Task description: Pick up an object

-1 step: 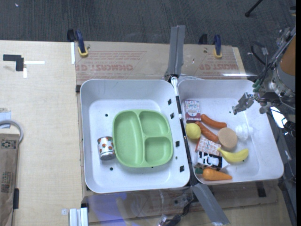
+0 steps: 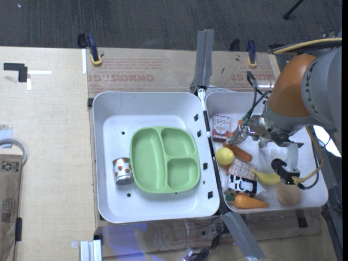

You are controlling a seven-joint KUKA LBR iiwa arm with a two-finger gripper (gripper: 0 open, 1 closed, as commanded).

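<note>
the grey arm with the orange band reaches in from the right and hangs its two-finger gripper (image 2: 238, 136) low over the right-hand shallow white bin (image 2: 231, 102), near that bin's left wall. i cannot tell whether its jaws are wide or narrow; the metal tip is small and blurs into the clutter under it, and nothing is visibly held between them.

the task names no particular object, so anything loose will serve. the likeliest target, in my judgement, is whatever lies nearest the tip. that is the short orange carrot (image 2: 242, 155) just below it, which touches the round yellow lemon (image 2: 225, 155). the small red-and-white card box (image 2: 221, 127) lies just beside the tip on the left.

further down the same bin are a yellow banana (image 2: 267, 176), a black-and-white printed packet (image 2: 242, 184), a second orange carrot (image 2: 250, 202) against the lower wall and a pale beige rounded lump (image 2: 289, 194) in the corner. these lie close together, so a grasp there probably risks nudging neighbours.

the left-hand shallow white bin (image 2: 109, 140) holds a green three-part plastic plate (image 2: 165, 159), lying flat, and a small tin can with red spots (image 2: 123, 171) just beside its left edge. both are well apart from the gripper, so they seem unlikely picks from this pose.

the grasp appears not yet made.
</note>
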